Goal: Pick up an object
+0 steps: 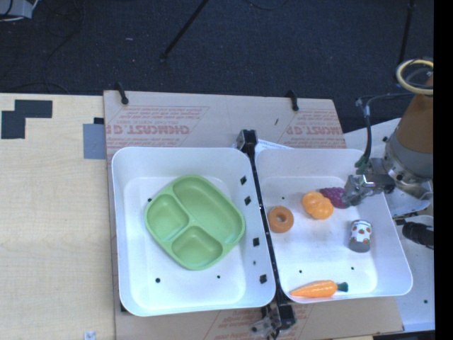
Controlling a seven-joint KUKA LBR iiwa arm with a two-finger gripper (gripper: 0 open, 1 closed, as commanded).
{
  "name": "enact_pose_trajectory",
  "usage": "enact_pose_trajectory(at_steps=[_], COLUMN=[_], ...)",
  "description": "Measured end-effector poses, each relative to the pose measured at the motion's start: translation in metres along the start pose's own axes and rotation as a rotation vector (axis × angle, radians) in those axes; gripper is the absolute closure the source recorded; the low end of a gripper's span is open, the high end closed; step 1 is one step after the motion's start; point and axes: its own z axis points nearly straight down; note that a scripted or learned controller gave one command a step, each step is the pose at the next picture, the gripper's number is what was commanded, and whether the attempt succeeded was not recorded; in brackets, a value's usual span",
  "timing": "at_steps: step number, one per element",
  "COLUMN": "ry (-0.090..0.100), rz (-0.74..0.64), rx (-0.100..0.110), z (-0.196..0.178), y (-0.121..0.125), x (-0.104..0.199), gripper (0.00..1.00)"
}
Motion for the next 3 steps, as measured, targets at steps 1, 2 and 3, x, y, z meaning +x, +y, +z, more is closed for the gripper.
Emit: enact_pose_trajectory(at_steps=[1,2,3], ry=[0.003,0.003,0.002], rz=[-0.003,-0.003,-0.002], rx=[0.004,0.004,0.005], z=[-0.001,-0.01,0.001], y=[-0.004,-0.018,-0.025], x=[0.06,0.112,0.156], gripper=[1.0,1.0,1.0])
